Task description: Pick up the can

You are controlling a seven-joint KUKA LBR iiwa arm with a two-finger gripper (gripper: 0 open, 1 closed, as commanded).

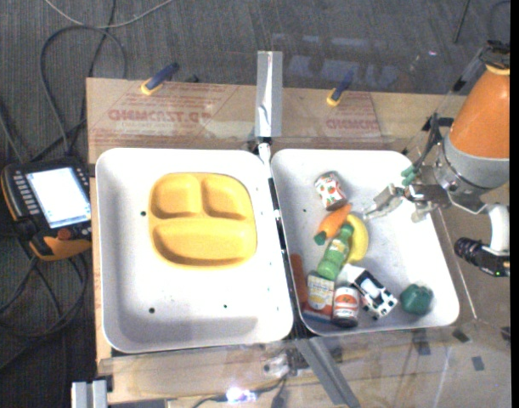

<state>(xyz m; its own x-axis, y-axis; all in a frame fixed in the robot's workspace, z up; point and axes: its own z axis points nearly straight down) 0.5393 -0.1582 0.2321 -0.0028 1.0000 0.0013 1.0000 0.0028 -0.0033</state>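
Two fingers spread wide on gripper (393, 199), gripping nothing. Hovering apart from can (330, 189), at its three o'clock.

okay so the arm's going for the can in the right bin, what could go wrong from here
1. The can lies tilted on its side, so it may roll or slip as the fingers close.
2. The carrot and banana lie just below the can; the gripper could nudge or catch them instead.
3. A second can-like jar stands in the clutter near the bin's front edge, and the arm might go for that.
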